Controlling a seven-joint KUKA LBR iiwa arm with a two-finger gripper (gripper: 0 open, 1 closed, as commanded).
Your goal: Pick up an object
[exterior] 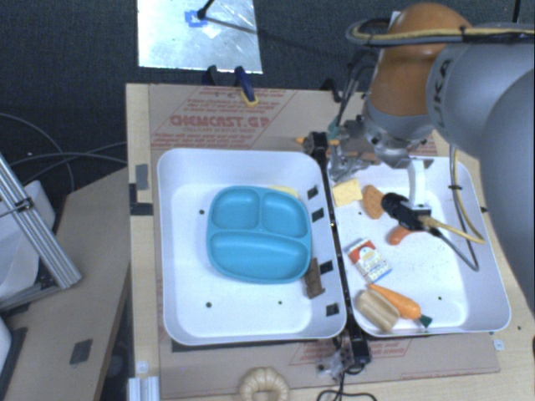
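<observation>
Gripper (344,167): at right white bin's (468,286) far-left corner, above yellow cheese-like square (347,193); opening cannot be told.
Bins: two.
Blue three-compartment plastic tray (257,233): one, left white bin (188,307).
Carrot (397,301): one, right bin.

- A dark carpet-like floor (67,48) fills the top and left of the camera view
- A shiny, silvery square sheet (199,22) lies on that floor near the top, with a small blue mark on it
- A tan bench board (219,111) carries red printed lettering
- A lower tan surface (92,291) sits at the left
- A slanted aluminium rail (29,224) crosses the far left
- Thin dark cables (50,153), possibly wiring, trail over the floor
</observation>
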